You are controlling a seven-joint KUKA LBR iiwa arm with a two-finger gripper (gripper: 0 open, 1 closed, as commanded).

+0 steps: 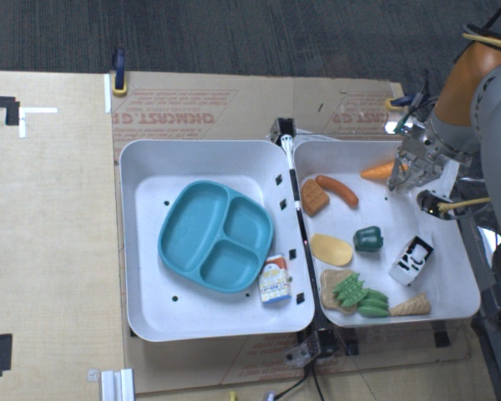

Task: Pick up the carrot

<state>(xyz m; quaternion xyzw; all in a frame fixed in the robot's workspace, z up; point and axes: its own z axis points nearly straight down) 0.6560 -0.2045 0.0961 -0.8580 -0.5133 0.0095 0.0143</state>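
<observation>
The carrot [376,172] is a small orange piece lying at the far end of the right bin [451,303], its tip pointing left. My gripper [403,172] hangs low over the carrot's thick right end, touching or nearly touching it. The wrist hides the spot where they meet, so a grasp is not visible. The grey arm with its orange band [468,73] reaches in from the right.
In the right bin lie a sausage [337,190], a brown waffle [315,197], a yellow slice [331,249], a green pepper [368,239], a black-and-white box [412,260], greens [359,295] and a cone [409,306]. The left bin [142,307] holds a blue divided plate [216,236] and a small carton [275,280].
</observation>
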